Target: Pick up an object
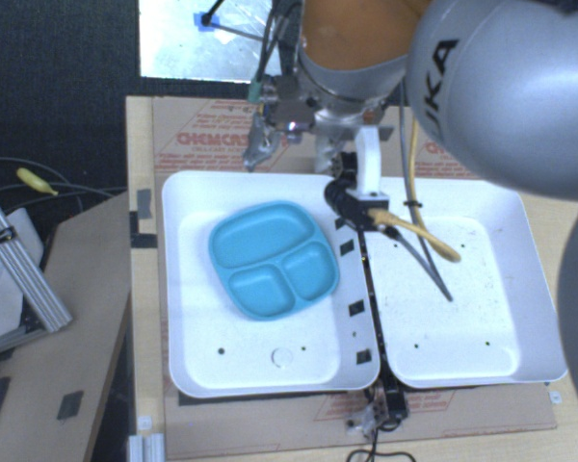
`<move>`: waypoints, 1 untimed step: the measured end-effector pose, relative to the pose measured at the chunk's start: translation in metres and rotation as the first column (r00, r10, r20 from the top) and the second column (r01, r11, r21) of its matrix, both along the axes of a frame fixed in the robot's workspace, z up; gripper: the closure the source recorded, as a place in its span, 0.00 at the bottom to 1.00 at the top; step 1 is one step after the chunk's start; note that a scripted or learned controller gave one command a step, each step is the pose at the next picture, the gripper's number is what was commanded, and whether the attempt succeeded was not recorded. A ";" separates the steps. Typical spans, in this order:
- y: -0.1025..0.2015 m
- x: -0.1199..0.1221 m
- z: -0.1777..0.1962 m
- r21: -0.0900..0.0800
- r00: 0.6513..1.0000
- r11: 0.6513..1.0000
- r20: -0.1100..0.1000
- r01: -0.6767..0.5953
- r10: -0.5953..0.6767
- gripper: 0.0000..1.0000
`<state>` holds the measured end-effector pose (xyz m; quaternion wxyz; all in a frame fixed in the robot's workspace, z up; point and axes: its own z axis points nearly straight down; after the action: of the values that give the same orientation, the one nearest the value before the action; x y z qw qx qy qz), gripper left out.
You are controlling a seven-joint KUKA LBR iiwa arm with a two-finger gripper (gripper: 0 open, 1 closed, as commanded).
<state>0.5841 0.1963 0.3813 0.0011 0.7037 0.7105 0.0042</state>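
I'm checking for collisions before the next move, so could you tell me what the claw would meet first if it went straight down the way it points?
Most likely the far rim of the left bin, or the cardboard just behind it. The claw hangs near that back edge, short of the blue divided plate. Depth from this slanted view is uncertain.

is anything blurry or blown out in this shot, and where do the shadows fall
Camera view: the arm close to the lens looks soft and large; the blue divided plate is sharp; the white bins are bright but keep detail; a thin dark shadow streak lies in the right bin.
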 end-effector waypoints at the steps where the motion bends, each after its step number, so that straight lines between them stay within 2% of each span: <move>1: 0.021 -0.014 0.151 0.005 1.000 1.000 0.011 0.002 -0.002 0.00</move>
<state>0.5700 0.2173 0.5322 0.0035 0.7043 0.7099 0.0099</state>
